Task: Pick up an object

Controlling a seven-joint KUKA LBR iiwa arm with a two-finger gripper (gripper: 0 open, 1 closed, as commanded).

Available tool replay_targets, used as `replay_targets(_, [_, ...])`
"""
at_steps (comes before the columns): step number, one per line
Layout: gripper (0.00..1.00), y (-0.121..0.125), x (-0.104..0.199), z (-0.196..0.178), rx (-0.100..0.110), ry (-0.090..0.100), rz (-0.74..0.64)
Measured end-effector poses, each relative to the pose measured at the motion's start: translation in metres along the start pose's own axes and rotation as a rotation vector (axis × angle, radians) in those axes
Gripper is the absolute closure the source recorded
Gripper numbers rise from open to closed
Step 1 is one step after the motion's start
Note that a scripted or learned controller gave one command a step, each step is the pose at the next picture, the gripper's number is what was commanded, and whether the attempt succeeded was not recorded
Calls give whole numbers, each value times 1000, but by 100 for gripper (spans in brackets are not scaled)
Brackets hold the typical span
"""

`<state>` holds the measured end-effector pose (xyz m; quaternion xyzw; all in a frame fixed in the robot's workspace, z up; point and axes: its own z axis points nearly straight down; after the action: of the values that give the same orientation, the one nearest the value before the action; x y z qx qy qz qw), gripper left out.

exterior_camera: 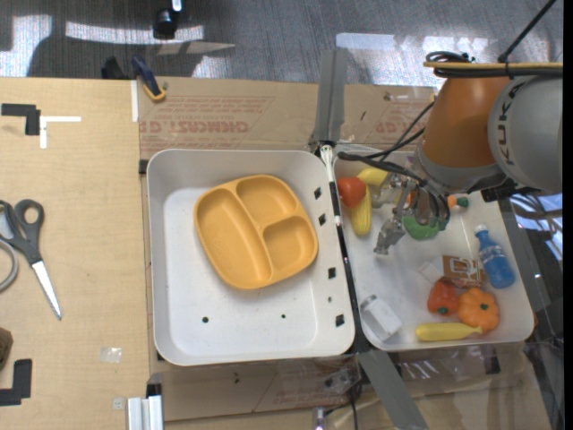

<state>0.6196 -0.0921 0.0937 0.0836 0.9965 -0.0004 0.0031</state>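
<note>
Leftmost, scissors (pixel 31 249) lie on the wooden surface (pixel 81 177). Next, the left bin (pixel 179 330) holds a yellow divided plate (pixel 256 231). My right bin (pixel 394 285) carries a corn cob (pixel 362 211) beside a red pepper (pixel 351 189) near the divider, and a white block (pixel 380 316) at the near corner. My claw (pixel 394 227) hangs above this bin, just beside a green object (pixel 423 226); whether it is clenched or released I cannot tell. Farther right lie a yellow banana (pixel 446 331), a red-orange pepper (pixel 442 297), a small pumpkin (pixel 478 307), a brown packet (pixel 461 270) and a blue bottle (pixel 494 258).
</note>
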Motion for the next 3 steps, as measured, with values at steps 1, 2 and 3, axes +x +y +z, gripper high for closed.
replay_targets(1, [0,-131,109,-23,-1,5,-60])
replay_targets(2, [0,-60,67,1,-1,2,41])
replay_targets(3, [0,-10,34,1,0,2,111])
